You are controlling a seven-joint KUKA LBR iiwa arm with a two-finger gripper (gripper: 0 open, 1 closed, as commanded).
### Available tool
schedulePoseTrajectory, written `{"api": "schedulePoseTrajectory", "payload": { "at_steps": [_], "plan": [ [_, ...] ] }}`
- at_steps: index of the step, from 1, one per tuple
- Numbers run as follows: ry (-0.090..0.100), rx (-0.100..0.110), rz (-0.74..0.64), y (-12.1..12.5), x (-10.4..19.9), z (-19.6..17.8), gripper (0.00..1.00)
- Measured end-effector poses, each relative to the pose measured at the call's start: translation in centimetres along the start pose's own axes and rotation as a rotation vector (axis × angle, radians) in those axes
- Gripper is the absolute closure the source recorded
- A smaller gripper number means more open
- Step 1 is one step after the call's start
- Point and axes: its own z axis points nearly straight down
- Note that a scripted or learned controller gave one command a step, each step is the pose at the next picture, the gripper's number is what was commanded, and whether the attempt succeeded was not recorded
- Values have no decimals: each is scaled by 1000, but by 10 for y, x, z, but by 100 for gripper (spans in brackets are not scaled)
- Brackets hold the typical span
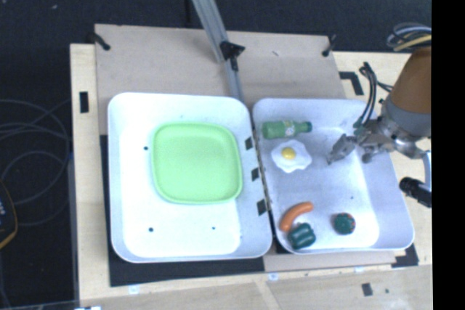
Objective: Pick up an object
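In the right bin (pixel 385 192) lie a green bottle (pixel 286 129) at the back left, a fried egg (pixel 290 157) just in front of it, an orange sausage (pixel 296 214), a green pepper (pixel 302 235) and a small round green and red fruit (pixel 344 223) near the front. My gripper (pixel 354 152) hangs over the bin's right middle, to the right of the egg and behind the round fruit. Its fingers are spread open and nothing sits between them.
The left bin (pixel 131 178) holds a light green square plate (pixel 196 162). A grey metal pole (pixel 207 3) slants from the top of the view down to the divide between the bins. White bin floor lies bare around the gripper.
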Motion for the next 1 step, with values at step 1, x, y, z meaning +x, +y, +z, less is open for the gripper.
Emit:
{"api": "schedulePoseTrajectory", "payload": {
  "at_steps": [1],
  "plan": [
    [0,0,0,-1,0,52,0]
  ]
}}
